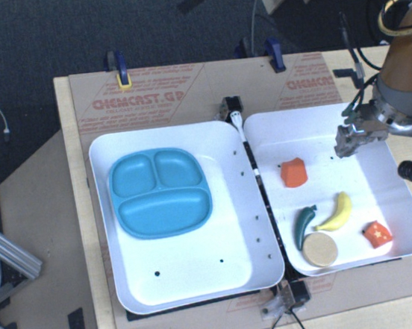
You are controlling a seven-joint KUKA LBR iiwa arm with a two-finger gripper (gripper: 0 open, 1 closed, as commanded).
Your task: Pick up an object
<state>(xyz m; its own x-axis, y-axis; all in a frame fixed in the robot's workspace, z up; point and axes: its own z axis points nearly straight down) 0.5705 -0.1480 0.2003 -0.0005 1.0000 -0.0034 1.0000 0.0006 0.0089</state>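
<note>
The right bin (272,211) holds an orange block (293,173), a yellow banana (336,213), a dark green pepper (304,225), a round tan disc (320,249) and a small red piece (378,234). My gripper (348,141) hangs over the bin's far right part, to the right of the orange block and above the banana. Nothing shows between its fingers.
In the left bin (184,283) lies a blue divided plate (161,191). Blue clamps (119,64) hold the brown board at the back. A black clip (232,108) sits where the bins meet. The arm enters from the right edge.
</note>
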